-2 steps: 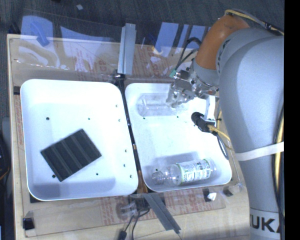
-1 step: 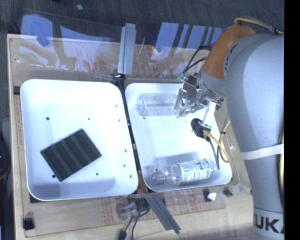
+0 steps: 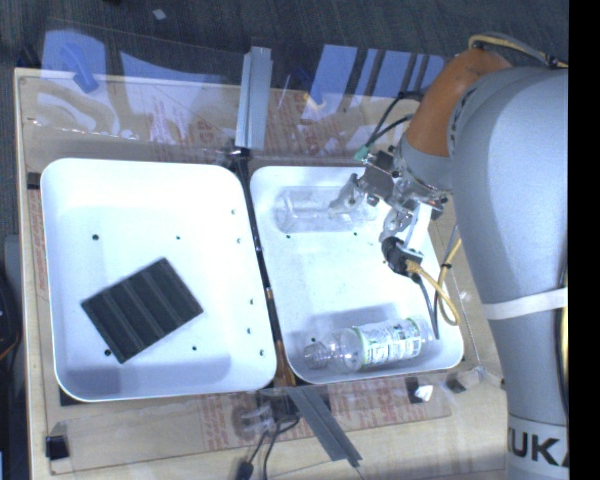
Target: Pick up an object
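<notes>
My gripper (image 3: 352, 200) sits low at the back of the right bin (image 3: 325, 278), below the orange-banded wrist. Its tip is against the right end of a clear plastic cup (image 3: 302, 211) that lies on its side by the bin's far wall. The cup is see-through and blends with the gripper's tip, so the grip on it is unclear. A clear plastic bottle (image 3: 370, 345) with a white label lies on its side along the right bin's near wall. A dark ribbed rectangular slab (image 3: 142, 309) lies flat in the left bin (image 3: 130, 173), turned at an angle.
The grey arm covers the right bin's right rim. Cables hang from the wrist (image 3: 420, 268) over that side. A metal divider (image 3: 252, 98) stands behind the seam between the bins, and a bracket (image 3: 320, 423) sits in front of it.
</notes>
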Controlling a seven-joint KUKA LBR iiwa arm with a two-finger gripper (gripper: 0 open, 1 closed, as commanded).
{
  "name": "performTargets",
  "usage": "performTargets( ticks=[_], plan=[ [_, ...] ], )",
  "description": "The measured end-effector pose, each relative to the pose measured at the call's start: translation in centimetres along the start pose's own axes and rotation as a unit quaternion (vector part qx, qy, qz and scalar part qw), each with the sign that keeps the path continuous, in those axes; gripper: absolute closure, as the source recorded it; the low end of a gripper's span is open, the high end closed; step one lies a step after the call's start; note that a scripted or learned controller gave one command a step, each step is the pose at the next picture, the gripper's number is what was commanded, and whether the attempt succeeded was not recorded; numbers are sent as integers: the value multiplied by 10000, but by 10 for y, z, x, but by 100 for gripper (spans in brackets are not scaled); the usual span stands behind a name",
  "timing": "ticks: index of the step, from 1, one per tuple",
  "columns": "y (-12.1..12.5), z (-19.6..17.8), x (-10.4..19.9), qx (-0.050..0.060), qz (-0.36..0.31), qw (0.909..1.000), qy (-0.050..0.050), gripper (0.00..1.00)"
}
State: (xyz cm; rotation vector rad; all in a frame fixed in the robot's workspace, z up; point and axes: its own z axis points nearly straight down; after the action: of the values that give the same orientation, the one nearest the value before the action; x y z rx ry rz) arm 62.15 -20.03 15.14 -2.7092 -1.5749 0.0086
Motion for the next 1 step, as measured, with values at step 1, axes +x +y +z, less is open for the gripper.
performTargets(
  ticks=[1],
  plan=[
    [-78, -9, -41, -26, -270, 9996, 2, 0]
  ],
)
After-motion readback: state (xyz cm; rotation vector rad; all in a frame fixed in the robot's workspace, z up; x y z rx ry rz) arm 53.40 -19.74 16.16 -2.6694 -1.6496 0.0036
